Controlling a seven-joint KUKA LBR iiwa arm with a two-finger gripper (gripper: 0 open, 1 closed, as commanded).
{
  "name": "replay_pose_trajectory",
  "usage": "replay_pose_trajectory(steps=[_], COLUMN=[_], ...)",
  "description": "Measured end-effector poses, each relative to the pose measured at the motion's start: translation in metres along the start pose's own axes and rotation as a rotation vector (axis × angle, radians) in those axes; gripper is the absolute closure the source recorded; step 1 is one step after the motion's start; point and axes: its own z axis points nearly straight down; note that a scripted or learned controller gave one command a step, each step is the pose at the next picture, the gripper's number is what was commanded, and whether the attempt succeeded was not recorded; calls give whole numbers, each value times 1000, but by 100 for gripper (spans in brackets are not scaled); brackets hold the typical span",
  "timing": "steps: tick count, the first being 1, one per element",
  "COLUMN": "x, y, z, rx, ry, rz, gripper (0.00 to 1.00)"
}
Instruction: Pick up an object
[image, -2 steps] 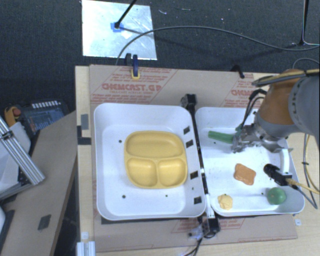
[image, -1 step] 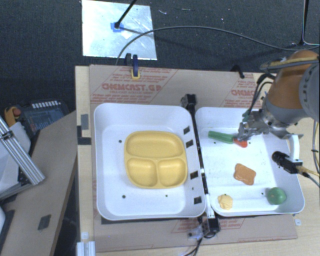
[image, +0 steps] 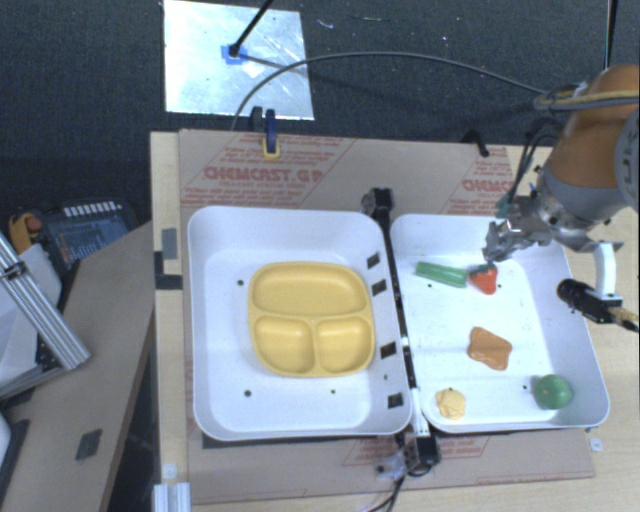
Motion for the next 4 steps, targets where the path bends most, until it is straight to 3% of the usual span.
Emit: replay_pose_trajectory(steps=[1, 4], x=[-2, 155], y=[-7, -9], z=[-60, -35], rx=[-1, 7], ry=[0, 4], rz=[0, -4], gripper=[100, 100])
